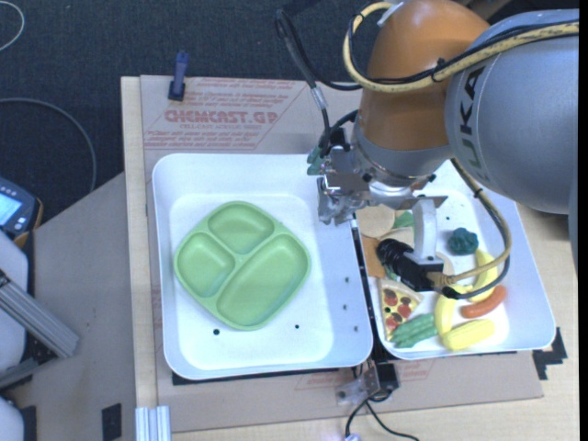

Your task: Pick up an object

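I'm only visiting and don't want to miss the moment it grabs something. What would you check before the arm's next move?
1. Toys available in the right bin: ok. It holds a pizza slice, banana, red sausage, green pod and teal piece.
2. Gripper lined up over one toy: cannot tell. It hangs near the bins' shared edge, and the wrist hides what lies below.
3. Gripper carrying nothing: cannot tell.
4. Room around a target: not ok. The banana, red sausage and green pod crowd together in the near corner.
5. Green plate out of the way: ok. It lies flat in the left bin.
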`<state>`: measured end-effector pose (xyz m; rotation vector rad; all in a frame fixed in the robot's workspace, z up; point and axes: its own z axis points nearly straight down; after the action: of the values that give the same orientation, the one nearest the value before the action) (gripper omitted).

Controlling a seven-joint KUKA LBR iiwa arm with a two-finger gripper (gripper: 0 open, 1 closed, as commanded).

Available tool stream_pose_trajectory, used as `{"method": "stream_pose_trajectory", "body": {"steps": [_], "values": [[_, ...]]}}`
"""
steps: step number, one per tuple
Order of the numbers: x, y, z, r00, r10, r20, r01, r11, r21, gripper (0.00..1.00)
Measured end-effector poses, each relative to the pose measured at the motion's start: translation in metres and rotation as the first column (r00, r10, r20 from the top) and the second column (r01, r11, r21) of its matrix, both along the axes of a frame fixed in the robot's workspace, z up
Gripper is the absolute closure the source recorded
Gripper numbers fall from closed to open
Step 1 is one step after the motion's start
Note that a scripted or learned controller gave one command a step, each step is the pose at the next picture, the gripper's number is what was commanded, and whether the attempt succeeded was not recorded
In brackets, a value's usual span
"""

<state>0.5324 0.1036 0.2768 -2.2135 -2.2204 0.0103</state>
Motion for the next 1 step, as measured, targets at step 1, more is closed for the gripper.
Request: {"method": "stream_pose_trajectory", "body": {"steps": [1], "values": [[0.0011,-0.0016,0.0138,1.0,-0.001,0.008,0.001,1.0,0.0,1.0]]}}
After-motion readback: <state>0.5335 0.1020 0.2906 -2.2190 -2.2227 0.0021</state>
